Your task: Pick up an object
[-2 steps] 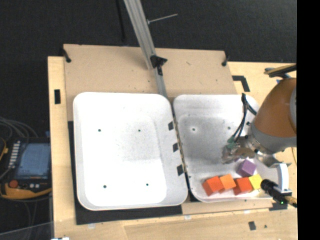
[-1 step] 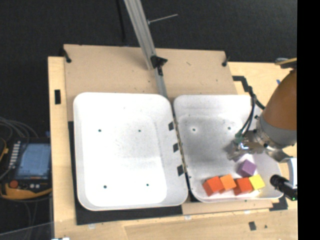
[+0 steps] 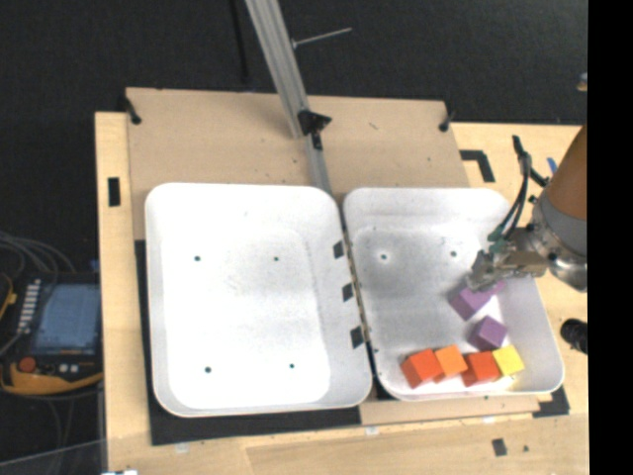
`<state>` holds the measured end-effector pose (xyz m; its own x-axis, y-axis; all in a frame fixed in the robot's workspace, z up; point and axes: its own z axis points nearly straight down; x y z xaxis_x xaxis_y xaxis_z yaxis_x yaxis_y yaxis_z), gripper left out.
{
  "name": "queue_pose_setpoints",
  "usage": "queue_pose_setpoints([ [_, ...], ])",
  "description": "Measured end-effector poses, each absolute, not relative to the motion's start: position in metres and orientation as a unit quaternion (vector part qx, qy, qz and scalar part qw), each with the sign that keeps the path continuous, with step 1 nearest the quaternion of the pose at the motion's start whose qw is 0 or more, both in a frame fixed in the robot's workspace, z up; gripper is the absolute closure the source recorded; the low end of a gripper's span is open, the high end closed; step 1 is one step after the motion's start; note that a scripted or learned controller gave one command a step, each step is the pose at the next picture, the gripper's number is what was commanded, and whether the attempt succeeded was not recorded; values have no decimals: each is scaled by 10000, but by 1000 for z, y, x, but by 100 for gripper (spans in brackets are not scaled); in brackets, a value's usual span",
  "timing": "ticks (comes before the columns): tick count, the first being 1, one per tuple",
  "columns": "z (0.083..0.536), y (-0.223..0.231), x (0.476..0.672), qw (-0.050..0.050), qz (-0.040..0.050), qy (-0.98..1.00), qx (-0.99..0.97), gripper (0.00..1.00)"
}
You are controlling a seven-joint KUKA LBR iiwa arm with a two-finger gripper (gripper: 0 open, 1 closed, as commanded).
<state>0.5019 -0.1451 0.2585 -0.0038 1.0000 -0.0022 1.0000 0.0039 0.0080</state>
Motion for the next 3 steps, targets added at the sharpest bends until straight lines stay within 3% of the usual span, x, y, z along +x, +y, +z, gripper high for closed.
queue_pose_setpoints([
  [1, 287, -146, 503, 21, 13, 7091, 7051, 100],
  [3, 287, -38, 518, 6, 7, 7095, 7047, 100],
])
